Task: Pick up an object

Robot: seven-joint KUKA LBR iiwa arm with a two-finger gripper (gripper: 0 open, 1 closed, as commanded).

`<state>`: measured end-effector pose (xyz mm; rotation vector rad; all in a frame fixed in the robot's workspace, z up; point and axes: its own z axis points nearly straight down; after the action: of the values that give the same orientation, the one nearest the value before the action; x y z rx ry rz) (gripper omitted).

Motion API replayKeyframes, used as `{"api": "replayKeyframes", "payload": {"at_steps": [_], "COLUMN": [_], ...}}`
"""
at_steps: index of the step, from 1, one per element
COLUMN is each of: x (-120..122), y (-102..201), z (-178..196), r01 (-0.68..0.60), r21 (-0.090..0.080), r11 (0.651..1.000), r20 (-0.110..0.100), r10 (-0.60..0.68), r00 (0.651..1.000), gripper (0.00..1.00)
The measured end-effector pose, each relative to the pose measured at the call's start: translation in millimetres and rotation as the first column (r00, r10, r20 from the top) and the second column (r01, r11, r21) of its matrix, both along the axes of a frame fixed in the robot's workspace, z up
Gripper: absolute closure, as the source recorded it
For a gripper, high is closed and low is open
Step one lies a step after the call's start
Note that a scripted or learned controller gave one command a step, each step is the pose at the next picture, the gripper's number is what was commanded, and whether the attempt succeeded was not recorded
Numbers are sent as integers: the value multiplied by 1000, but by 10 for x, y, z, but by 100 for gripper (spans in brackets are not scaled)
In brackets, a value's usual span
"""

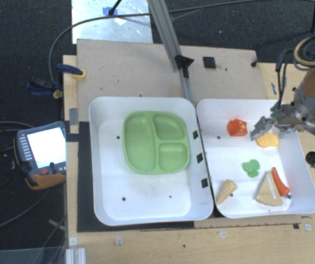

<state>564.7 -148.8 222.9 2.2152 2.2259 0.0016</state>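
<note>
Gripper (pixel 263 128) low over right bin (pixel 212 164), at two o'clock of its floor; finger state: cannot tell. Nothing seen lifted. Yellow piece (pixel 267 141) directly beneath the tip, touching or nearly so; orange-red piece (pixel 237 127) just beside at nine o'clock. Green piece (pixel 250 168), cone (pixel 226 190) and wedge (pixel 269 192) lying toward six o'clock. Green divided plate (pixel 156 142) in left bin (pixel 108 164). Judged: approach made, grasp and lift outstanding.
</note>
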Motion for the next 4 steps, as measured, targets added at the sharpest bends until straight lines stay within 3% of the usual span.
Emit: {"api": "replayKeyframes", "payload": {"at_steps": [1,3,4], "x": [101,21,51], "y": [-43,-57,-49], "z": [-476,-1363,-1236], "r01": [3,4,3], "r21": [-1,-1,1], "r11": [1000,1000,1000], "r20": [1,2,10], "r10": [-3,-4,-3], "r00": [1000,1000,1000], "gripper": [0,0,100]}}
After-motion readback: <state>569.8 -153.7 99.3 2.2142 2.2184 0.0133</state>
